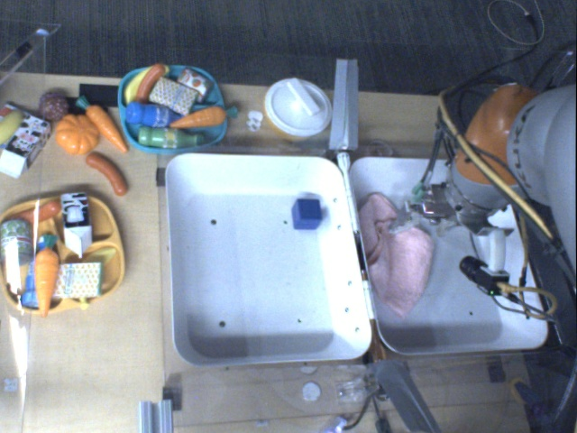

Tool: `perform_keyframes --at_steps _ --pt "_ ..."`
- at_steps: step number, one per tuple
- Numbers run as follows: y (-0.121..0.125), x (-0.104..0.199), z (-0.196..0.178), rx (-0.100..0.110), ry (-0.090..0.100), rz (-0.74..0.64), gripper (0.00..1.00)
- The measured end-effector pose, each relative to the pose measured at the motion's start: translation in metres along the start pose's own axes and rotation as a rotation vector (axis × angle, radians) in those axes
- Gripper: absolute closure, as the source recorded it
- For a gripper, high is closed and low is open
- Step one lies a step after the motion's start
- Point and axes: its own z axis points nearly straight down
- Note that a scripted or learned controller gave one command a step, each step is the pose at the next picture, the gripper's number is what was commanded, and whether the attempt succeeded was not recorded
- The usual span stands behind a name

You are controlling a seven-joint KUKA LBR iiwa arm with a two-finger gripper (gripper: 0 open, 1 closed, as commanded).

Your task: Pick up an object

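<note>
A pink cloth (397, 255) lies crumpled at the left side of the right bin (469, 332). The gripper (431, 207) sits at the cloth's far right edge; its opening cannot be made out.

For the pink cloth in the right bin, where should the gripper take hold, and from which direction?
Probably from straight above, on the raised fold near the middle of the pink cloth. It lies crumpled and limp against the right bin left wall, so side access looks blocked there, and flat edges offer little to pinch. The gripper is already beside its upper part.
</note>
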Motion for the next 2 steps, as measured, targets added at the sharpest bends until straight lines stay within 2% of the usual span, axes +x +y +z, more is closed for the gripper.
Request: perform_keyframes --at_steps 1,2 --pt "-0.019 -0.005 0.005 -0.011 -0.002 -0.135 0.00" --pt "-0.016 -0.004 -0.007 -0.016 -0.001 -0.137 1.00"
